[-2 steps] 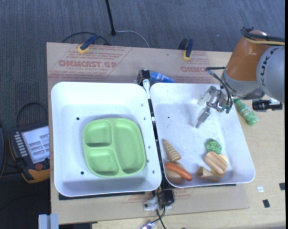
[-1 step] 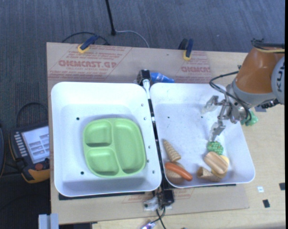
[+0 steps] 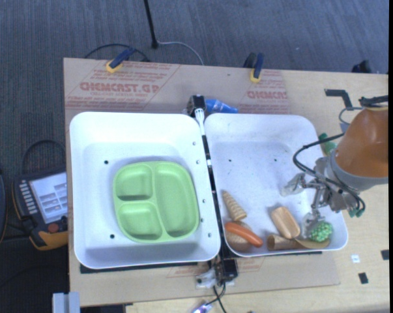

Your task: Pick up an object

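Observation:
The right bin (image 3: 261, 142) holds several toy foods along its near side: a ridged tan cone (image 3: 234, 205), an orange carrot-like piece (image 3: 243, 232), a tan bread piece (image 3: 285, 222), a brown piece (image 3: 289, 242) and a small green broccoli (image 3: 320, 230). My gripper (image 3: 305, 197) hangs over the bin's right part, just above and right of the bread and just above the broccoli. It is open, its fingers spread with nothing between them. The orange band of the arm (image 3: 369, 145) sits over the bin's right rim.
The left bin (image 3: 92, 142) holds a green divided plate (image 3: 156, 199). A black divider and a blue object (image 3: 217, 105) sit at the bins' far junction. Yellow clamps (image 3: 120, 60) grip the bench's far edge. Cables trail near the arm.

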`<state>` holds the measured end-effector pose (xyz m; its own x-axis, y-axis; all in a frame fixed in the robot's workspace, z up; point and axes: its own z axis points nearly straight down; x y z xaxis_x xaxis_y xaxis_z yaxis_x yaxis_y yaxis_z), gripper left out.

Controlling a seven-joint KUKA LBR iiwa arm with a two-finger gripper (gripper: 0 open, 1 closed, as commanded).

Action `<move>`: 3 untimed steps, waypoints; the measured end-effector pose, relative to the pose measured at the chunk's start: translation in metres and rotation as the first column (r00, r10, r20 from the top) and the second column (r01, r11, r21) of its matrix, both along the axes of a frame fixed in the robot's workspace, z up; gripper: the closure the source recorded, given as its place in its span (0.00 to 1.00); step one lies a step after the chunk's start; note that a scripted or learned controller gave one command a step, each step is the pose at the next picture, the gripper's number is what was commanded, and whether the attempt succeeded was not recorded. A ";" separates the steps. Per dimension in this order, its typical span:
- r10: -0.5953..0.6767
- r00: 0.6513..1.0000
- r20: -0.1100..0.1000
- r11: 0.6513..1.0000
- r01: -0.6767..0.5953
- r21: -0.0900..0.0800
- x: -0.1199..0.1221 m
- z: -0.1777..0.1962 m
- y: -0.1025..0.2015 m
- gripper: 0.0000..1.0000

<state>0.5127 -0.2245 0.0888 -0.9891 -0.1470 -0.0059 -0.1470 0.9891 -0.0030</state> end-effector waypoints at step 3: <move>0.362 0.932 0.000 0.932 -0.362 0.001 0.099 0.001 0.001 0.00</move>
